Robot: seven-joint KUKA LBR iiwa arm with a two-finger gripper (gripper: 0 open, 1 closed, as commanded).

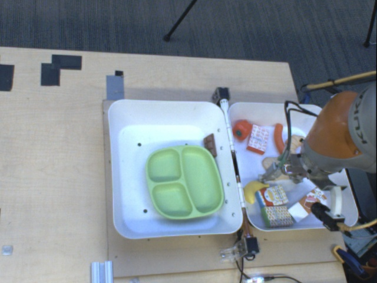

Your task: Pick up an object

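The gripper (272, 171), fingers spread and holding nothing, hangs at lower right over the banana (254, 190) (boxes crowd close); it could glance off.

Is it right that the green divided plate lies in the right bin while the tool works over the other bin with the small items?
No. The camera view shows the green divided plate in the left bin; the tool is over the right bin with the small items.
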